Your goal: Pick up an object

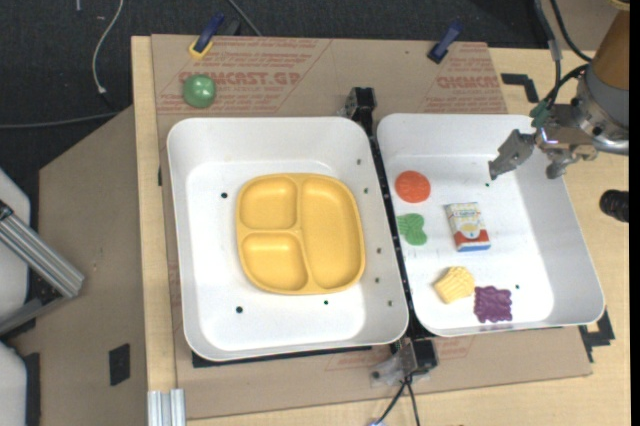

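Five items, right bin | carton (467, 225) long axis seemingly up-down | tool (531, 158) above

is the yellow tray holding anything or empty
Empty: all three compartments of the yellow tray show bare yellow plastic in the left bin.

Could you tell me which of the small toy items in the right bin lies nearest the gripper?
The round orange toy, highest in the right bin; the other four lie lower, farther from the gripper.
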You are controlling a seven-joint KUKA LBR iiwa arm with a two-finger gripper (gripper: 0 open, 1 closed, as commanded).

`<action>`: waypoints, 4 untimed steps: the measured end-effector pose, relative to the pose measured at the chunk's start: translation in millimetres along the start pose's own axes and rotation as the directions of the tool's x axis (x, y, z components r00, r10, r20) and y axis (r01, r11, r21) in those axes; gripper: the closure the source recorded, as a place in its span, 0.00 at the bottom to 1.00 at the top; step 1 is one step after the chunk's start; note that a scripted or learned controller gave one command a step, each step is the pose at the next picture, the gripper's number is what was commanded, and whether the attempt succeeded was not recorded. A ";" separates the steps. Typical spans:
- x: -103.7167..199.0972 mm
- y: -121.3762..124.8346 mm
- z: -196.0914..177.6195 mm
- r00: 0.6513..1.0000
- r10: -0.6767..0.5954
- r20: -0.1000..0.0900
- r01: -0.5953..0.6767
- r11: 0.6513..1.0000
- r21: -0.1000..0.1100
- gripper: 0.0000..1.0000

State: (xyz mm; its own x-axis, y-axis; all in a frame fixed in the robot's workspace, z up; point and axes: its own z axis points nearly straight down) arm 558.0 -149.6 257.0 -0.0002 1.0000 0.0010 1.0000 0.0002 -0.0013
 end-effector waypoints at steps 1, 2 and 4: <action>-0.8 9.1 56.8 1.000 0.000 -0.001 0.000 1.000 0.004 0.00; -3.5 5.7 100.1 1.000 0.001 -0.001 -0.001 1.000 0.005 0.00; -9.4 10.4 131.6 1.000 0.000 0.000 0.000 1.000 -0.002 1.00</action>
State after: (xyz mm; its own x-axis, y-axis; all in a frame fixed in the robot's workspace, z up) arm 568.2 -158.8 125.4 0.0002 1.0000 0.0014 1.0000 -0.0002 0.0006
